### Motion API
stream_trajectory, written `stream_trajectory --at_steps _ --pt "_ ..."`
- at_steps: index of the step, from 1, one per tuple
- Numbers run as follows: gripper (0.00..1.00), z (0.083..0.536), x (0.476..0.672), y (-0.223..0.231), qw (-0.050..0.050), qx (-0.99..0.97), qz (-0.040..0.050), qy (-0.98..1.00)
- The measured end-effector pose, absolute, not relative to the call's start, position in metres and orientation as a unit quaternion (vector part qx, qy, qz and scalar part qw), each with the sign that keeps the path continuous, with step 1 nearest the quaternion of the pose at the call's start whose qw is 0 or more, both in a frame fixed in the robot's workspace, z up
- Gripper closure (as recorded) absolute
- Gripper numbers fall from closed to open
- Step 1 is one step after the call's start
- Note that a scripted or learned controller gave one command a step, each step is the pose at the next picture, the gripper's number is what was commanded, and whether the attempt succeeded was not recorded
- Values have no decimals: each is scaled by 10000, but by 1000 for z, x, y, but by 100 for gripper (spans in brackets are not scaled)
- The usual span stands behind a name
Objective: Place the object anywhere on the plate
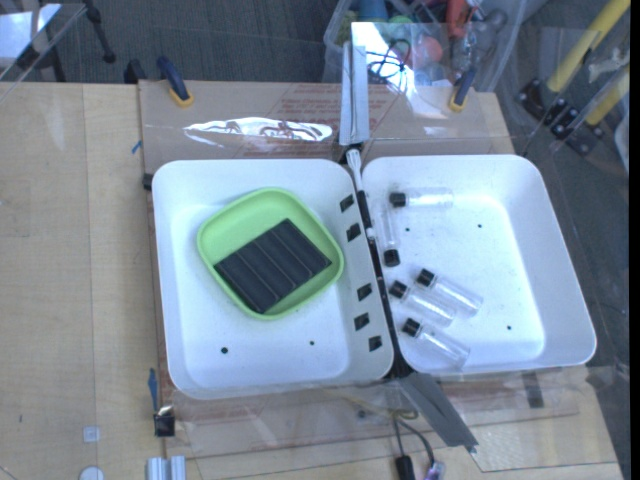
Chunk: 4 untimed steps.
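Observation:
A light green square plate (222, 230) sits in the left white bin (250, 358). A dark ribbed rectangular block (272, 264) lies flat on the plate, turned at a slant. In the right white bin (545, 268) lie several clear plastic vials with black caps: one near the back (420, 200), one along the divider (386, 240), and others toward the front (446, 290) (432, 336).
A row of black clips (360, 268) runs along the divider between the bins. A clear tote of coloured clutter (430, 18) stands behind the bins. A blue clamp with an orange pad (176, 84) holds the board at the back left. Cables trail at the front edge (410, 448).

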State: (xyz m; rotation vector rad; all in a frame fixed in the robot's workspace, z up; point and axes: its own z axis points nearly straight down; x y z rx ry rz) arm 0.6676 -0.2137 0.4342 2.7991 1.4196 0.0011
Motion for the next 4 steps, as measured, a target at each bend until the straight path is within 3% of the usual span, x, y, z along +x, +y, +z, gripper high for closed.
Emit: stream_trajectory --at_steps 1,2,4 --pt "0 414 667 -215 -13 9150 -16 4035" --pt "0 435 662 -216 14 9270 8 3751" --pt "0 435 657 -217 -7 9412 -10 3377"
